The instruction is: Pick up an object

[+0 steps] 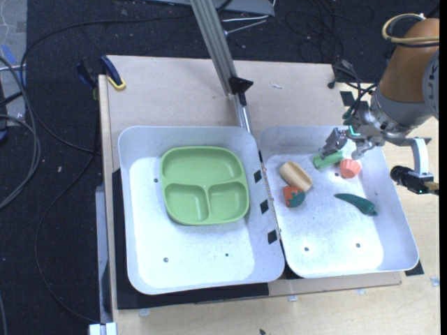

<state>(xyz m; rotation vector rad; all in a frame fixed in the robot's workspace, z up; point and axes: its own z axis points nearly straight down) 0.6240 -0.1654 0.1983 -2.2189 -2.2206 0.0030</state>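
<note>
Now the gripper point(347, 142) hangs fingers spread over a green stick point(326, 160), red ball point(350, 167) just beside, bread roll point(296, 175) nearby.

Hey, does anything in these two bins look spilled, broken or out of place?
Nothing stands out. The green three-section plastic plate lies flat in the left white bin. The tan cylinder, small orange-and-green toy, dark green curved piece, pink piece and light green block lie loose in the right white bin, near the tool.
</note>
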